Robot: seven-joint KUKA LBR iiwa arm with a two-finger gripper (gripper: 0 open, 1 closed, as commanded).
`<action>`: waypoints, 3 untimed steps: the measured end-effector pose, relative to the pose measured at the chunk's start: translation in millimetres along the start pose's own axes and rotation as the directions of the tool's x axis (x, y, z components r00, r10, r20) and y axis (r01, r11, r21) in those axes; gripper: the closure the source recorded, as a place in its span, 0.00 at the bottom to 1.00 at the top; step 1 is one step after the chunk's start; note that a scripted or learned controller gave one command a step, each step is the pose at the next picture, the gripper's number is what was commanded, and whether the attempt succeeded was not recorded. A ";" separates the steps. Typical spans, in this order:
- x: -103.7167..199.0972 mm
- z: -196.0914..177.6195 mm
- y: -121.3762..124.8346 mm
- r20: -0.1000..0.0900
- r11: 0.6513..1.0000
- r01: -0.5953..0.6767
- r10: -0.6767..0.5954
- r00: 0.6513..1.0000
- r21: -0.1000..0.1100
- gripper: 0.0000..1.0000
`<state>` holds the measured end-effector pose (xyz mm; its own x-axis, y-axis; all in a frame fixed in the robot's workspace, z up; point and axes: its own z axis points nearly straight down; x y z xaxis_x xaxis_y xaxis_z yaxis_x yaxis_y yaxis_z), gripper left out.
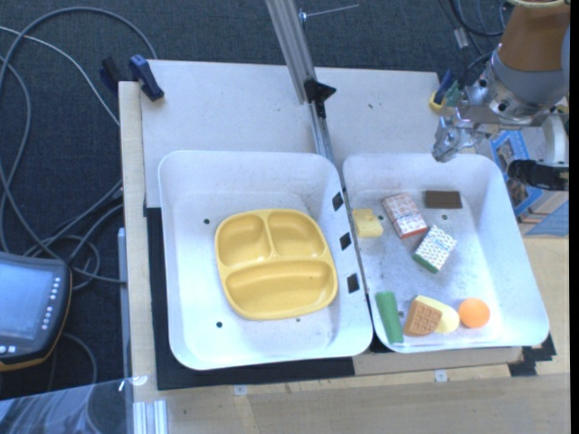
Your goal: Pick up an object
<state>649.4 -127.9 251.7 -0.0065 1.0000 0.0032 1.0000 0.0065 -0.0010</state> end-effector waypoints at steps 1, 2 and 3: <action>49.2 -6.7 -19.1 0.000 1.000 0.000 0.000 1.000 0.001 1.00; 108.2 -6.0 -24.9 0.000 1.000 0.001 -0.001 1.000 0.001 1.00; 164.2 -8.3 -47.8 0.000 1.000 0.000 0.000 1.000 0.003 1.00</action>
<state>600.5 36.0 260.5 -0.0069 1.0000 0.0032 1.0000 0.0069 -0.0037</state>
